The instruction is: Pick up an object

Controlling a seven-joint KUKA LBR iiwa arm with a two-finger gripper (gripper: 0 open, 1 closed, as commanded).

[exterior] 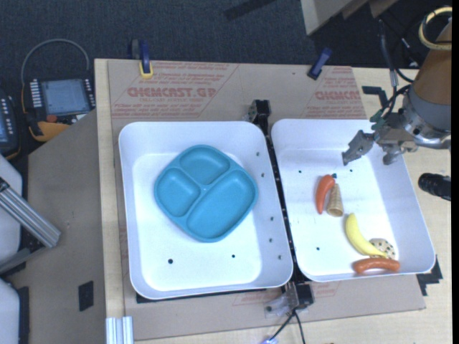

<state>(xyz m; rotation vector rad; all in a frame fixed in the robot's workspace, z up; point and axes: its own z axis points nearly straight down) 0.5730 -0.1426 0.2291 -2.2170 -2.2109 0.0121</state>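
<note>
Grey two-finger gripper spread open, holding nothing. Below-left, orange plastic carrot touching tan cone-shaped toy. Likely risk: nudging both, closing on neither.

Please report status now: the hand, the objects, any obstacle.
Hand open, above right bin, holding nothing. Carrot, banana, sausage lying in the bin. Nothing between hand and carrot.

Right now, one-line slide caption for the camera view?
KUKA arm's open tool hovers over the right bin above a carrot, banana and sausage; blue divided plate sits in the left bin.
</note>
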